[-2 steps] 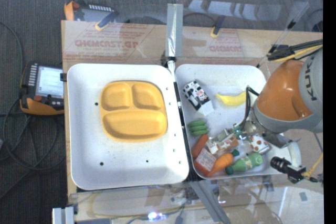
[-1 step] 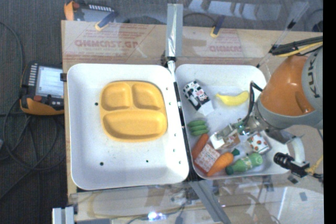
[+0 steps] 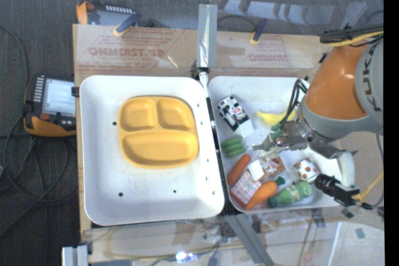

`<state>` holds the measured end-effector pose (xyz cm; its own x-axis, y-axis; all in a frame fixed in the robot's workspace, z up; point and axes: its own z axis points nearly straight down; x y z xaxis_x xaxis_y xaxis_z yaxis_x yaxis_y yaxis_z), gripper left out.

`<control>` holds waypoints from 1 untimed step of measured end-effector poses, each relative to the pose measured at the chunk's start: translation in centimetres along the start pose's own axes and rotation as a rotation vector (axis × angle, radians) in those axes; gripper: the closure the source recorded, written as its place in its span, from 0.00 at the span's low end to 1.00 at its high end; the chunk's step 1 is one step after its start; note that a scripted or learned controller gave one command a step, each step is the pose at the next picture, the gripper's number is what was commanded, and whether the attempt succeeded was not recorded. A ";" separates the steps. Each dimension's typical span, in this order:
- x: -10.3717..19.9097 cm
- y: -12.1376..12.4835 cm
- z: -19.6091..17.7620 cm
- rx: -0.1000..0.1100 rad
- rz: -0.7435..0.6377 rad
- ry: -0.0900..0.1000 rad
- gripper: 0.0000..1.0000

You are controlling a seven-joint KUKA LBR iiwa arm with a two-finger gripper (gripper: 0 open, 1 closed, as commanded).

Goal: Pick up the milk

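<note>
The milk (image 3: 233, 113) is a small carton with black and white cow patches. It lies tilted in the upper left part of the right bin (image 3: 262, 83). My gripper (image 3: 275, 142) hangs over the middle of that bin, to the right of the milk and lower in the view, apart from it. Nothing of the carton is under the gripper. The grey arm with its orange band (image 3: 336, 90) reaches in from the right and hides the bin's right side.
The left bin (image 3: 93, 196) holds a yellow divided plate (image 3: 159, 131). Around the gripper lie a green vegetable (image 3: 234, 146), two carrots (image 3: 238, 169) (image 3: 262, 194), a red and white packet (image 3: 257, 176), a yellow piece (image 3: 269, 116), a green toy (image 3: 292, 194) and a red-spotted ball (image 3: 305, 169).
</note>
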<state>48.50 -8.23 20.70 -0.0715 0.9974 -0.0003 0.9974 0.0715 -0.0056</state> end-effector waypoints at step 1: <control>0.0 0.1 -0.6 0.007 -0.003 0.001 1.00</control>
<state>48.58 -8.22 21.28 -0.0744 0.9972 0.0003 0.9972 0.0744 -0.0122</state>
